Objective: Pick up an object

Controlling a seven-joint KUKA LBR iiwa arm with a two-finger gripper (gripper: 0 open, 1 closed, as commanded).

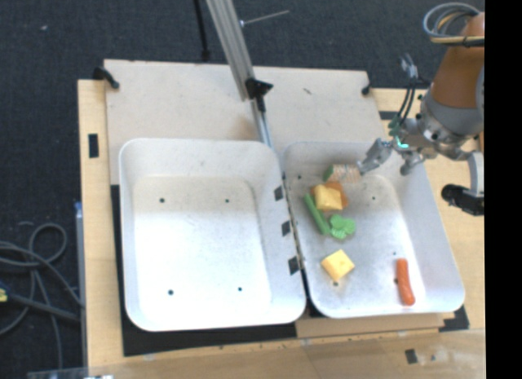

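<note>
The right bin holds several small objects. A yellow block lies near its front, and an orange carrot-like piece sits at the front right. A green stalk-shaped piece lies beside an orange-yellow chunk, with a pale piece just behind them. My gripper hangs over the bin's far right part, its fingers spread apart with nothing between them. Its left fingertip is close to the pale piece.
The left bin stands beside the right one. A slanted metal pole rises from behind the bins, where they meet. Cables lie on the dark floor at left.
</note>
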